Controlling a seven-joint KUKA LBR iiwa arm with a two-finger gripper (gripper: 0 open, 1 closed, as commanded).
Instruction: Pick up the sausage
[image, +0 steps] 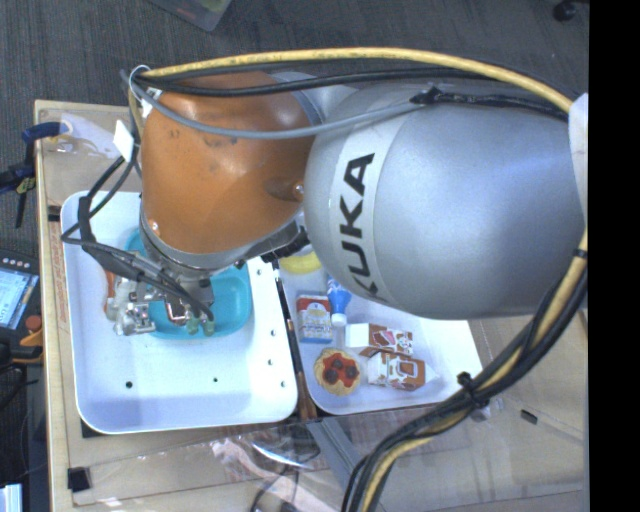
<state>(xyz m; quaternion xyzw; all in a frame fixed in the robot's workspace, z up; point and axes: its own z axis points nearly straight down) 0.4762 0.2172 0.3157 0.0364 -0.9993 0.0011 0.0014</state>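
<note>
My gripper (160, 312) hangs low over the left bin (150, 400), at the near edge of a turquoise dish (232, 300). The orange band and the grey wrist of the arm (420, 200) cover the far half of both bins. A small reddish-brown bit (178, 313) shows at the gripper's tip, against the dish. I cannot tell whether it is the sausage or part of the gripper. The arm hides much of the dish and whatever lies under it.
The right bin (455, 385) holds a red-and-white carton (314, 320), a berry tart (338, 371), a brown-and-white packet (395, 360), a small blue bottle (340, 300) and a yellow item (300, 264). Black and yellow cables (520, 330) loop at right.
</note>
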